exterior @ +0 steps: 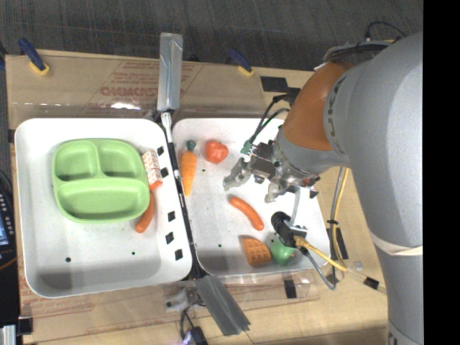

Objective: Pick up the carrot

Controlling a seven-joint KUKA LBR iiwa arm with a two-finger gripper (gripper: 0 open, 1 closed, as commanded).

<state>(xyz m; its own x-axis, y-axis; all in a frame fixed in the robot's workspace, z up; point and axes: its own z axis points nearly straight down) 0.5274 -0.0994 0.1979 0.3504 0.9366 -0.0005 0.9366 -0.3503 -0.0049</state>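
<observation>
The carrot (188, 172), orange with a small green top, lies lengthwise along the left wall of the right bin (215, 264). My gripper (254, 187) hangs over the middle of that bin, to the right of the carrot and clear of it. Its fingers are spread open and hold nothing; one fingertip (231, 181) points towards the carrot.
In the right bin lie a red tomato (215, 150), an orange-red sausage (246, 212), a waffle piece (255, 251) and a green item (282, 252). The left bin (43, 264) holds a green divided plate (99, 180), a small striped block (151, 165) and another sausage (146, 218).
</observation>
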